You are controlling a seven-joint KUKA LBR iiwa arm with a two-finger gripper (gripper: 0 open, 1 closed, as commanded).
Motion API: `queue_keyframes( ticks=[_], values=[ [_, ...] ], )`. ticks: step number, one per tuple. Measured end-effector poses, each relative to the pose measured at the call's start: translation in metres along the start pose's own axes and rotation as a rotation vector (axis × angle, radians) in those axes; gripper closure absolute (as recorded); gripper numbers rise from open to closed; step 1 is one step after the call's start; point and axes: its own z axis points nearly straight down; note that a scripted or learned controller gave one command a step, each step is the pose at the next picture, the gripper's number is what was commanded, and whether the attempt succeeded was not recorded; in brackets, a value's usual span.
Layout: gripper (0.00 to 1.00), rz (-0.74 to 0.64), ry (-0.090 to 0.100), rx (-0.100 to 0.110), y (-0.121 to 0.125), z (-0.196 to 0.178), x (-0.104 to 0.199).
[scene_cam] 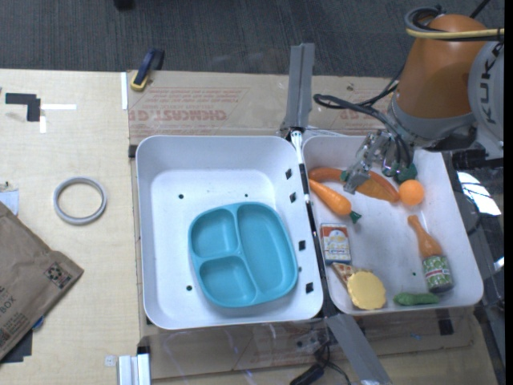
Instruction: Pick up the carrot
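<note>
The carrot (330, 197), orange with a small green stub at its lower right end, lies slantwise in the right bin (461, 223) near that bin's left wall. A second long orange piece (380, 188) lies just behind it, partly hidden by the gripper. My gripper (372, 172) hangs over that second piece, up and to the right of the carrot. Its fingers are open with nothing between them, and the left fingertip (352, 180) is close to the carrot's upper side.
The right bin also holds an orange ball (410, 192), a small bottle (430, 257), a little carton (336, 243), a yellow round piece (366, 289) and a green piece (415, 299). A blue divided plate (240, 253) lies in the left bin (160, 215). A tape ring (80, 200) sits on the bench.
</note>
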Motion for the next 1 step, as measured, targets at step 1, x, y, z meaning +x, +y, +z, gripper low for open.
queue_keyframes(
  ticks=[1],
  values=[
    [1.0,0.077,-0.001,0.0,0.041,-0.064,-0.0126]
  ],
)
